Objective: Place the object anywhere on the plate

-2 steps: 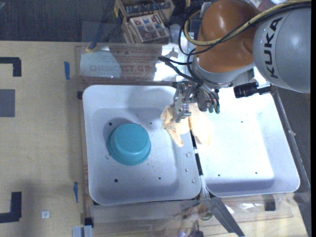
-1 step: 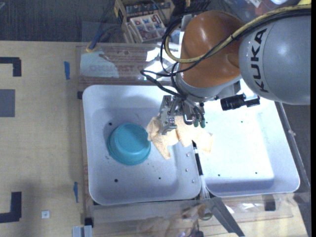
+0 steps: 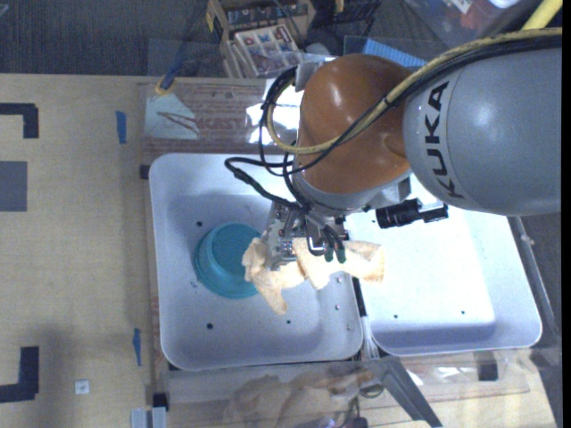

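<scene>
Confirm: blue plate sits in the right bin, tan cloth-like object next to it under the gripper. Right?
Not quite. The blue plate sits in the left bin, not the right bin. The camera view shows it there, with the tan cloth-like object next to it under the gripper.

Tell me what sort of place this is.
Probably a robotics lab or test cell: a KUKA arm works over two white bins on a wooden bench, with cluttered shelving behind.
</scene>
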You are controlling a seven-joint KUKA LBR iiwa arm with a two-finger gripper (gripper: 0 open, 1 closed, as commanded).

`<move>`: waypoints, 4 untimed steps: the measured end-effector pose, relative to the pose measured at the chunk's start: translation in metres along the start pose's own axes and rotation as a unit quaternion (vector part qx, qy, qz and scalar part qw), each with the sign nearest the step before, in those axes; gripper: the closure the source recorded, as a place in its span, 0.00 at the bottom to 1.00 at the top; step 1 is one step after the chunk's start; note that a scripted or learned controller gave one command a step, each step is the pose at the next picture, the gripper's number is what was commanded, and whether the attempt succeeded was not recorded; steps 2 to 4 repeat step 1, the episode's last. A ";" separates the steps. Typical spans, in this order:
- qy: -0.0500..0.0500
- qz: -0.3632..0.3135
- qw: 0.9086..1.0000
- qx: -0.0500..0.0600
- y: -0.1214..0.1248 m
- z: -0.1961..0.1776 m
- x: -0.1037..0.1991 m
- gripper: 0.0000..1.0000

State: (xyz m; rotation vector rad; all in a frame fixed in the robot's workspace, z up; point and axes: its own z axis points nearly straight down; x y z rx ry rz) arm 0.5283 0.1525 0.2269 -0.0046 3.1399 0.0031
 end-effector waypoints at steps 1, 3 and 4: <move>0.000 0.000 1.000 0.000 0.000 0.000 0.000 0.00; 0.000 0.000 1.000 0.000 0.000 0.000 0.000 0.00; 0.000 0.000 1.000 0.000 0.000 0.000 0.000 0.00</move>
